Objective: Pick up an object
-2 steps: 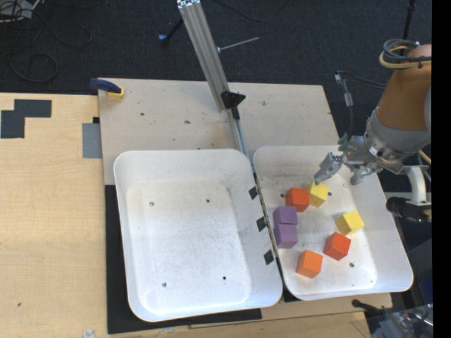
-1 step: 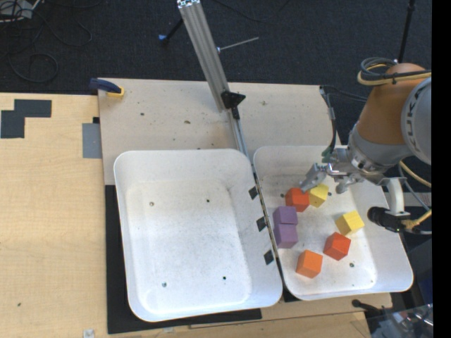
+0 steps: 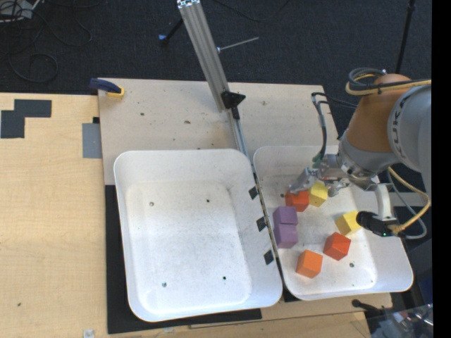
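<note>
The pale wooden bench [image 3: 49, 210] fills the scene, and on it the two shallow white plastic bins sit side by side. The left bin [image 3: 141, 182] is the larger in view, its floor marked by a few dark specks. The right bin [image 3: 384, 277] lies at its 3 o'clock, the two rims touching along a seam fitted with small black clips.

The grey KUKA arm with the orange band [image 3: 391, 129] comes in from 3 o'clock and bends down over the upper part of the right bin. A slanted grey aluminium post [image 3: 208, 51] rises toward 12 o'clock from behind the seam.

The two-finger gripper [image 3: 323, 182] sits low in the right bin, its metal fingers spread to either side of a small yellow block [image 3: 318, 194]. The yellow block lies right at the fingertips, but I cannot tell whether the fingers press on it or merely stand beside it.

A red-orange block [image 3: 297, 201] touches the yellow block at its 9 o'clock. A tall purple block [image 3: 285, 225] stands at 7 o'clock from the gripper, beside the seam. A second yellow block [image 3: 347, 222] lies at 4 o'clock, a red cube [image 3: 337, 246] just beyond it, and an orange cube [image 3: 309, 263] at 6 o'clock.
</note>
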`<move>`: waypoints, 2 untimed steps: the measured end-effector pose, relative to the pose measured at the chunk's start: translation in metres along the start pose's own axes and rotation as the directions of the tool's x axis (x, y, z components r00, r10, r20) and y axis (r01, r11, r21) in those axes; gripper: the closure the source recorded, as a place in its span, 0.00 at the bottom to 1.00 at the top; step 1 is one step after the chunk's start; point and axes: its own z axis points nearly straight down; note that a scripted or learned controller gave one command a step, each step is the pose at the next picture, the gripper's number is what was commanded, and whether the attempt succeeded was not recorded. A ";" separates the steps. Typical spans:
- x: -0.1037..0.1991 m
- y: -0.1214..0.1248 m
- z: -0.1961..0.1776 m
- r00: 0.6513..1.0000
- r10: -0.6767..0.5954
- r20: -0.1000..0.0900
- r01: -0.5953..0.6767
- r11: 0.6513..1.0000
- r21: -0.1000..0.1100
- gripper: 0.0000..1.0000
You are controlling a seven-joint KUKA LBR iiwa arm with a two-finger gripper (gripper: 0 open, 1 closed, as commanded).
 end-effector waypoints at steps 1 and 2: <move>-0.003 0.001 -0.014 1.000 0.005 0.004 -0.005 1.000 -0.006 1.00; -0.006 -0.003 -0.058 1.000 0.006 0.005 -0.006 1.000 0.000 1.00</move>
